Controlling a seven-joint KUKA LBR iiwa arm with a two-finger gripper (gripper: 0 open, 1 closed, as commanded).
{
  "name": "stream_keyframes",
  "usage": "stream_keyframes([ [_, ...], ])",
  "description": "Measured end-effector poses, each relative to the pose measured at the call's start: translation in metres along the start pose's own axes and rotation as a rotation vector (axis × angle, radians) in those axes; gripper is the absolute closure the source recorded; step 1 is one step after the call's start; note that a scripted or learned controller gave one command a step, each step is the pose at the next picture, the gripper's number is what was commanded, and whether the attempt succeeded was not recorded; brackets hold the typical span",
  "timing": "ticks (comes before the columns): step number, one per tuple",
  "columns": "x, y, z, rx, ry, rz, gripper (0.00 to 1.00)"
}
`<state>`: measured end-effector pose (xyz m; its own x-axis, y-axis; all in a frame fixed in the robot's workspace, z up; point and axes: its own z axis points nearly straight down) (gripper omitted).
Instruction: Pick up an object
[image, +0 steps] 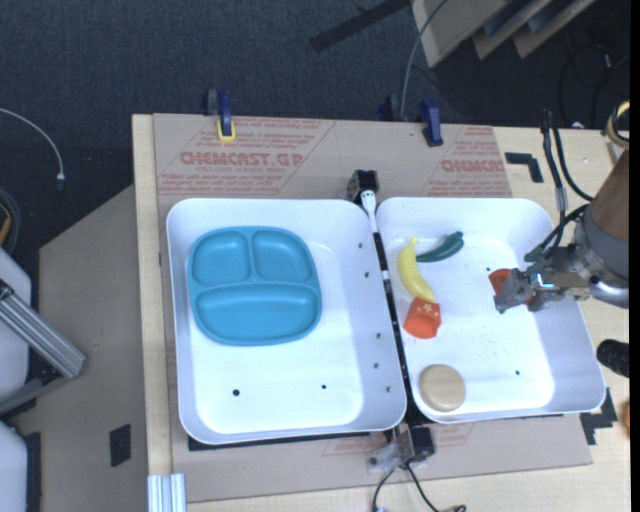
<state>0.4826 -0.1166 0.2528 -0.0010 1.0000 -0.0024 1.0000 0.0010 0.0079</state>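
Gripper (508, 292) over right bin (560, 385), pinching small red object (499, 279) (banana (415, 274) well apart)

Brown bench (300, 150), two white bins (345, 400)

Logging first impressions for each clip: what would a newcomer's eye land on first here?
Probably the big blue divided plate, alone in the left bin. Next, the cluster in the right bin: a yellow banana touching a green pepper, an orange cup just below them, and a tan round bun near the front edge. The gripper hangs over that bin's right side, next to something small and red.
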Motion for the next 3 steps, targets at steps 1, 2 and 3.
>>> stream_keyframes([
  [1,0.043,0.028,0.016,0.005,0.002,-0.003,1.0],
  [2,0.087,0.058,0.009,0.004,0.002,-0.004,1.0],
  [3,0.139,0.087,0.006,0.004,0.004,-0.006,1.0],
])
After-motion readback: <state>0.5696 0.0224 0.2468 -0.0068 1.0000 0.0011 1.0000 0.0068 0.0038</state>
